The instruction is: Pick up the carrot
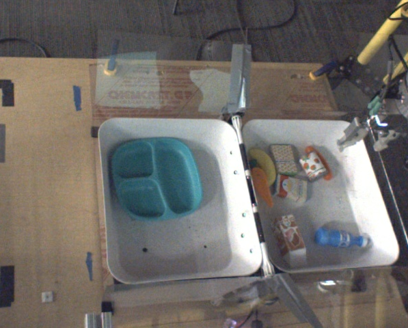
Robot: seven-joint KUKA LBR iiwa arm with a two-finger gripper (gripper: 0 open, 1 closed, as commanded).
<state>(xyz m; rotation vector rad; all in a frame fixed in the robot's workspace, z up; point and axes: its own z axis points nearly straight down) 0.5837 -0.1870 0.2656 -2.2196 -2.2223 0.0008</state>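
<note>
While the gripper [359, 134] hangs over the right bin's [385, 214] upper right rim, its fingers are too small and blurred to tell whether they are apart or together, and nothing shows between them; the carrot [262, 186] lies well apart from it, against that bin's left wall, just beside a banana [264, 161]; a teal plate [155, 178] sits in the left bin [190, 248].

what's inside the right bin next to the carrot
The right bin holds the carrot touching a banana, plus small food packets and a blue bottle. Anything beneath them is covered.
</note>
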